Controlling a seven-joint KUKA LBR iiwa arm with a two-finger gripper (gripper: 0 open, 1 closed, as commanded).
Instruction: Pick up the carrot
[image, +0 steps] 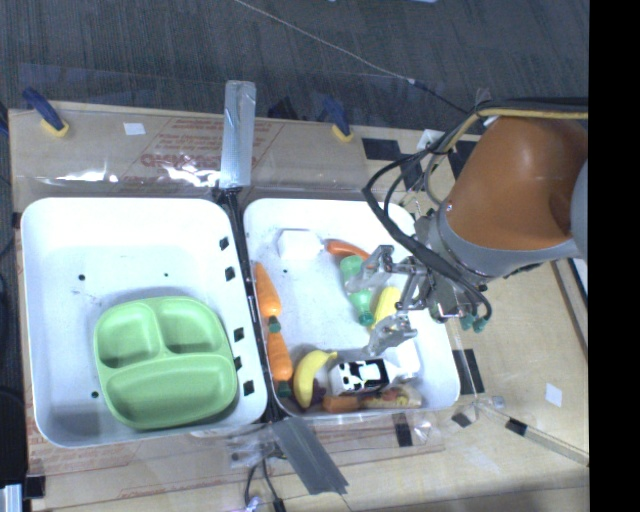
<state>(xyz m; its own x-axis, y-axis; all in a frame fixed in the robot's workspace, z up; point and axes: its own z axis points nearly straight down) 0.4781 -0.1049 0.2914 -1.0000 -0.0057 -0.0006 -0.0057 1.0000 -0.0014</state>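
Arm (520, 190) cut off at right, claw (392, 295) hiding yellow-green toys (362, 285) beneath

Even overhead light, soft shadows, slightly blurry pic w/ glare.

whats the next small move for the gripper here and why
Probably shift the gripper toward the left wall of the right bin, over the carrot lying along it. The gripper hangs over yellow and green toys mid-bin, with no carrot between its fingers. A second carrot lies just below the first, beside the banana, so either could serve.
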